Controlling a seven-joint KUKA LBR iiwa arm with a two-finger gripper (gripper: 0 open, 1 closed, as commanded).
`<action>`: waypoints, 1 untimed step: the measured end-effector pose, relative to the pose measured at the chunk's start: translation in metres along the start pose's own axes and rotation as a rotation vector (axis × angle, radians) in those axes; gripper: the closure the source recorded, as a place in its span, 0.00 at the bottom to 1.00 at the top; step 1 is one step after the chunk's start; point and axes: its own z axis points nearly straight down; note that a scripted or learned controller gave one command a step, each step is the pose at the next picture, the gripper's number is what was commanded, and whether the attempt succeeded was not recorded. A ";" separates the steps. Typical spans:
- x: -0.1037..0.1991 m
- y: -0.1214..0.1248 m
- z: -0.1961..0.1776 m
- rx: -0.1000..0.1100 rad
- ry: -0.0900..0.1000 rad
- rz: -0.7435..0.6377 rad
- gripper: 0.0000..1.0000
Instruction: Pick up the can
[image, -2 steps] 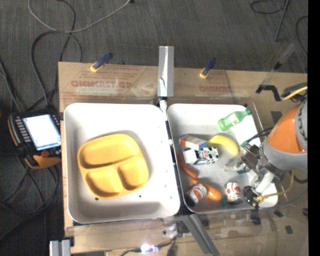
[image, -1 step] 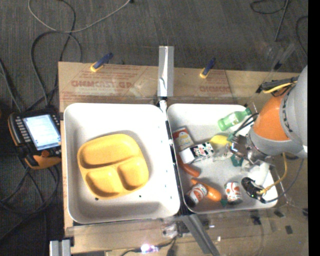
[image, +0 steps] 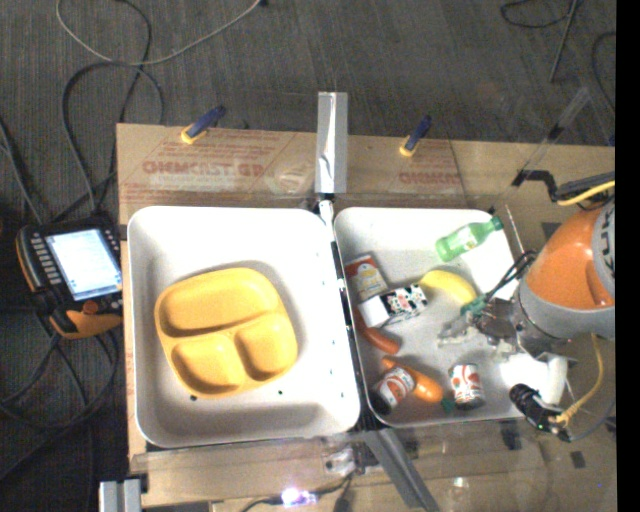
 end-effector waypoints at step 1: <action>0.004 -0.004 0.001 -0.001 -0.008 -0.013 0.00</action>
